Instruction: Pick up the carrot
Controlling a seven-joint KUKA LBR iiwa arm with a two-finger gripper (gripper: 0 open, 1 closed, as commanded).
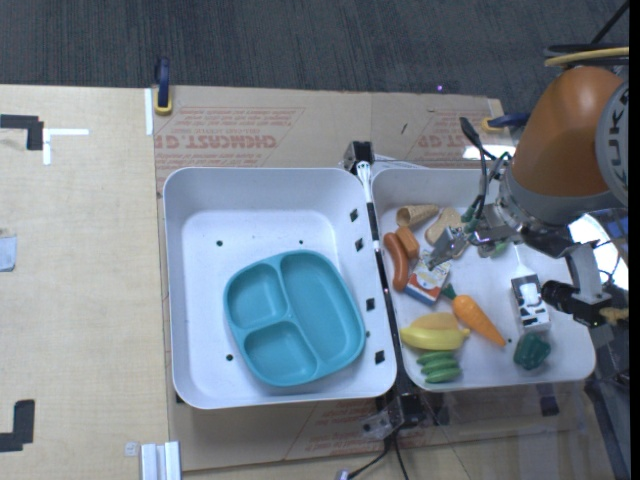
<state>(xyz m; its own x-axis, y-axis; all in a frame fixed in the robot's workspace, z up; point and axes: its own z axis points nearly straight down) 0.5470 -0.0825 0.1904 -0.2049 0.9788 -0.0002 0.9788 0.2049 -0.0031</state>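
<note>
Right bin (560, 368) holds carrot (477, 318) just below the jaws (447, 252).

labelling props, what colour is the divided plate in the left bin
Teal blue plate, clearest in the camera view.

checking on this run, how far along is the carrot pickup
Done: the claw is over the right bin, above the small carton. In hand: nothing visibly gripped. Left: the carrot lies on the bin floor beside the banana, apart from the claw, so reaching, gripping and lifting remain.
</note>
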